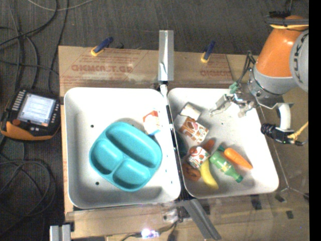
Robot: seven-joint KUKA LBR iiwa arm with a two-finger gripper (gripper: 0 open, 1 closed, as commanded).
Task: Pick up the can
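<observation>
Overhead view of two white bins on a desk. The can (197, 156), small with a red-and-white label, lies tilted in the right bin (261, 177), crowded between a banana (209, 175), a green bottle (225, 166) and a carton (193, 130). It looks light, rigid and smooth-sided, best gripped across its round body. The gripper (231, 103) hovers near the bin's far edge, fingers spread, holding nothing.
</observation>
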